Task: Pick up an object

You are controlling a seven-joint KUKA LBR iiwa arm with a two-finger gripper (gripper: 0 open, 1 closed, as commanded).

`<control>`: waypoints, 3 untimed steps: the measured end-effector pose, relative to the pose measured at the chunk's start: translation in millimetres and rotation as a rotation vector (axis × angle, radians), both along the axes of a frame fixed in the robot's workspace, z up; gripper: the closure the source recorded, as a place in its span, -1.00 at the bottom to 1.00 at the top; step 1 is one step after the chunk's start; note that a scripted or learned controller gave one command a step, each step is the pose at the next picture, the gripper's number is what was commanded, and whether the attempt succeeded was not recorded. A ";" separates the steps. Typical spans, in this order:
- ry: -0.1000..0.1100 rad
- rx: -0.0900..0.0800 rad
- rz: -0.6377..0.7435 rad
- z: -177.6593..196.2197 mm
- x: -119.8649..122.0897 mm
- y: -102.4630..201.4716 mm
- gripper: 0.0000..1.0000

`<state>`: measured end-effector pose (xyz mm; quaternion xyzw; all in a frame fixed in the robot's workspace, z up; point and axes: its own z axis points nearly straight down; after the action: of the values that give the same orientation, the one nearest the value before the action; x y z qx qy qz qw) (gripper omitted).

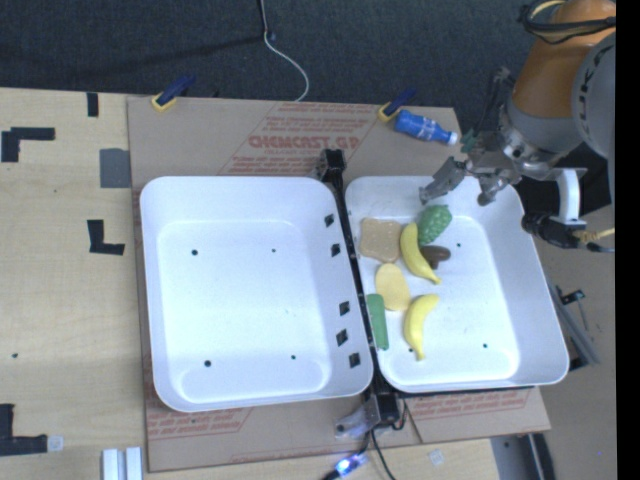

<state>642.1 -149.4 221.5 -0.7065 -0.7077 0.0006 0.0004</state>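
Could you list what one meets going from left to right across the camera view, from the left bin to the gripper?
Left bin → green stick → tan slice → green bumpy piece → gripper.

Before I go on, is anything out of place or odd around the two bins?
One thing: a blue and white plastic bottle lies on its side on the brown cardboard sheet, outside the right white bin, just past its far rim. The toy foods sit clustered inside that bin. Nothing looks spilled or damaged.

Even overhead light (soft shadows), slight blur
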 end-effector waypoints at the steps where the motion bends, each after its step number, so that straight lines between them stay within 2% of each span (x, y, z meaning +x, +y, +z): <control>1: -0.012 -0.004 0.000 -98.2 19.6 16.2 -1.00; 2: -0.024 -0.008 -0.001 -111.0 -3.1 38.3 -1.00; 3: -0.026 -0.008 -0.001 -111.7 -4.0 39.4 -1.00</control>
<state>638.1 -110.0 109.8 -0.7066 -0.7075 -0.0057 -0.0119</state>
